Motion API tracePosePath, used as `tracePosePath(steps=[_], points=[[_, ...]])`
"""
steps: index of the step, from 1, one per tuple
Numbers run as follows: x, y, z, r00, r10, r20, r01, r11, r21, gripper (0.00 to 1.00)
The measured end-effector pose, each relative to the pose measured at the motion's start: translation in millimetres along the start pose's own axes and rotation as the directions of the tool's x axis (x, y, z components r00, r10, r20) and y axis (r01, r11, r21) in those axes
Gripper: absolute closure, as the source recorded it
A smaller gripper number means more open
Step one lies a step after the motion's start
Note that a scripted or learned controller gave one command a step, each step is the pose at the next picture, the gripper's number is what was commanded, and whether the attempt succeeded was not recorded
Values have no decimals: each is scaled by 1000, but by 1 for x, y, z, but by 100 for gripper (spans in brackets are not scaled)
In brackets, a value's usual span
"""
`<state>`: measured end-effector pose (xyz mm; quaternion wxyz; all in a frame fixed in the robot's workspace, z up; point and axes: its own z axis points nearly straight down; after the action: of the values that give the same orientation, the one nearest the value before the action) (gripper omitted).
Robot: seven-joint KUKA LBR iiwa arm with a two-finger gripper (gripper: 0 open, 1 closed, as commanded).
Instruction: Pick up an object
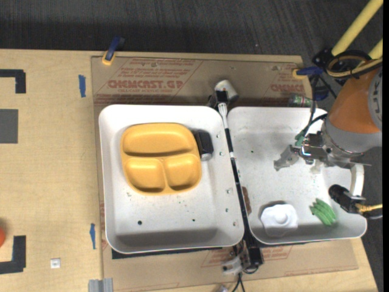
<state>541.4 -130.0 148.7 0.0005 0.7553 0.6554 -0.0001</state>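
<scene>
My gripper [285, 159] hangs low over the middle of the right bin [261, 126], reaching in from the right, with nothing visibly between its tips. A white squat bottle [278, 216] sits near that bin's front wall, well in front of the gripper. A small green leafy object [323, 212] lies at the front right corner. In the left bin [115, 181], a yellow three-compartment tray [161, 157] fills the back half. A small black object [203, 143] rests against the tray's right side.
The grey arm with its orange band [358, 111] covers the right bin's right edge. A divider rail [234, 169] runs between the bins. Brown cardboard [152, 81] lies behind both bins, on the wooden bench [42, 181].
</scene>
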Motion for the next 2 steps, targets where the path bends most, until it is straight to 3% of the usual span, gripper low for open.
tracePosePath(steps=[1, 2], points=[[21, -66, 64, 994, -112, -2, 112, 994, 2, 0], [-31, -58, -4, 990, -138, 0, 138, 990, -1, 0]])
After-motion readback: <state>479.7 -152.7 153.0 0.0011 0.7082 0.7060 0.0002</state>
